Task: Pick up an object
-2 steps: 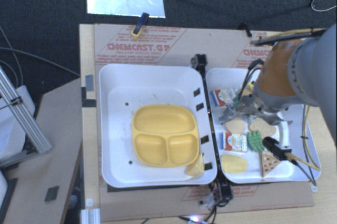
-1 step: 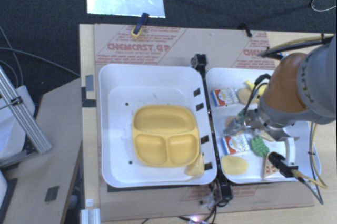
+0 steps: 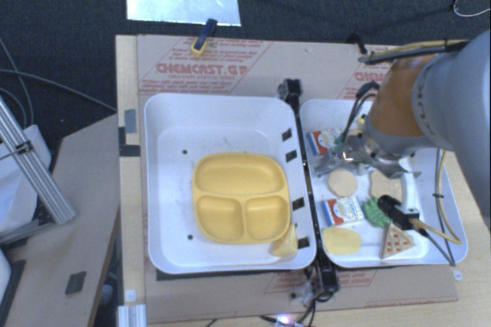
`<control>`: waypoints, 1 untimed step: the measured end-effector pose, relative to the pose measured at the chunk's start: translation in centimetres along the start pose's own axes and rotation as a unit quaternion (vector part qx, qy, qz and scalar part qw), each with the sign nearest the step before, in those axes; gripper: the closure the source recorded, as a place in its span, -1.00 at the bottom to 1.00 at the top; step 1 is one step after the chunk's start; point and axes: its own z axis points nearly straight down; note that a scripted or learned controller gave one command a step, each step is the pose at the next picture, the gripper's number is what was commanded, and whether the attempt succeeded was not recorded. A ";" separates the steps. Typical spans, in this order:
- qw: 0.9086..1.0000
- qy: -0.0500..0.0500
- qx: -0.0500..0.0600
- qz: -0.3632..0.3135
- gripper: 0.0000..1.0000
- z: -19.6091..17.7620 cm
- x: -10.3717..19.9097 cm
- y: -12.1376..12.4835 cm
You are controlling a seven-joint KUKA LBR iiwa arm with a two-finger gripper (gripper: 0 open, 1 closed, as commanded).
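Note:
The right bin (image 3: 383,262) holds several toy foods: a small printed carton (image 3: 321,141), a round tan cookie (image 3: 343,183), a second carton (image 3: 342,210), a green piece (image 3: 375,212), a yellow disc (image 3: 341,241) and a waffle-patterned wedge (image 3: 397,242). My gripper (image 3: 333,162) hangs low over the left part of this bin, between the upper carton and the cookie. The grey wrist and orange band (image 3: 393,99) cover the bin's upper middle. I see nothing lifted off the bin floor.
The left bin (image 3: 165,164) carries a yellow divided tray (image 3: 239,196), with a pale yellow wedge (image 3: 285,244) by its lower right corner. A black divider (image 3: 301,164) runs between the bins. Cables (image 3: 441,229) trail across the right bin's right side.

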 end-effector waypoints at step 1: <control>1.000 0.001 0.004 0.003 -1.00 0.1 -0.9 -4.6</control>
